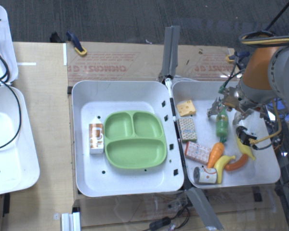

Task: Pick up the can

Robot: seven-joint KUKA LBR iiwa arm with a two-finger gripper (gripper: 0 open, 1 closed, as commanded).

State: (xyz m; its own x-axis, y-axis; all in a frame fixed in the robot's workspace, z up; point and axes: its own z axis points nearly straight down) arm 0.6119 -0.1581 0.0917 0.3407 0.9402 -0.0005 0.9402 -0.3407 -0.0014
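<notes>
In the right bin (272, 174) | end effector (222, 110) is hovering at bottle (222, 125), grip state unreadable | can (205, 175) is lying below-left of it, touching banana (223, 164) | approach from can's free left side.

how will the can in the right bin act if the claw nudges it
The small white cylindrical can lies on its side, so it would probably roll. The yellow banana touching it may check that. It looks rigid, with a smooth, likely slippery wall.
</notes>
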